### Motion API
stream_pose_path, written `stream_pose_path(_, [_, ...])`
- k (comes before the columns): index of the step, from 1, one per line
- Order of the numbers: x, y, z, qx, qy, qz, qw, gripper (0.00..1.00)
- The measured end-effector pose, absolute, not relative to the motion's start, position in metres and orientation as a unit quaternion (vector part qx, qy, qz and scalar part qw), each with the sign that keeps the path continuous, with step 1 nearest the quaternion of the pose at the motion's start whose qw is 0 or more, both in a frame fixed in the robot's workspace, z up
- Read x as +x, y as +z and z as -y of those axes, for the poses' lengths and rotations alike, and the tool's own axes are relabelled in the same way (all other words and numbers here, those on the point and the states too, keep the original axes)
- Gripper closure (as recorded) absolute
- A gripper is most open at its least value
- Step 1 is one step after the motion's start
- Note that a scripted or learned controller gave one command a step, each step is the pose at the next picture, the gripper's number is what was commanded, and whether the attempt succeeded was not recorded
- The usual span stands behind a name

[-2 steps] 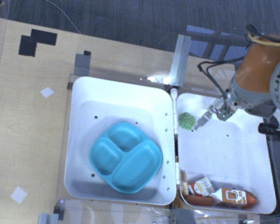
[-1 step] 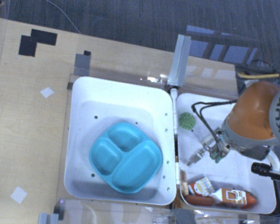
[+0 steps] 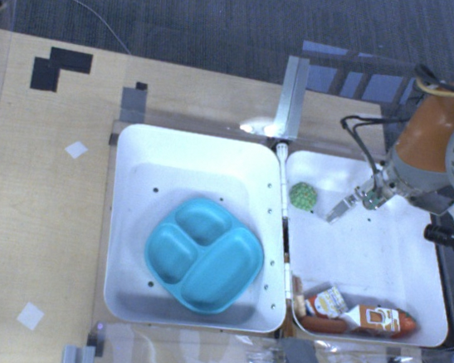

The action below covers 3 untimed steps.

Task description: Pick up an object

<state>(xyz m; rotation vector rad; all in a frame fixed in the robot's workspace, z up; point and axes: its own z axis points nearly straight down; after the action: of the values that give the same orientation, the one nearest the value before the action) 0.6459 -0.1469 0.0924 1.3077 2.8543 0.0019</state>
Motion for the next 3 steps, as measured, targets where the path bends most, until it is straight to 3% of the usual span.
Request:
stream_pose_path(1, [0.58,0.089,0.118,0.376,0.0019,-0.926,0.005,0.0])
stream_pose_path(2, [0.65,0.087,0.09,0.349,0.0023,-0.937,0.005,0.0])
stream_pose_path(3, [0.65,0.087,0.09,0.349,0.0022,-0.937,0.005,0.0])
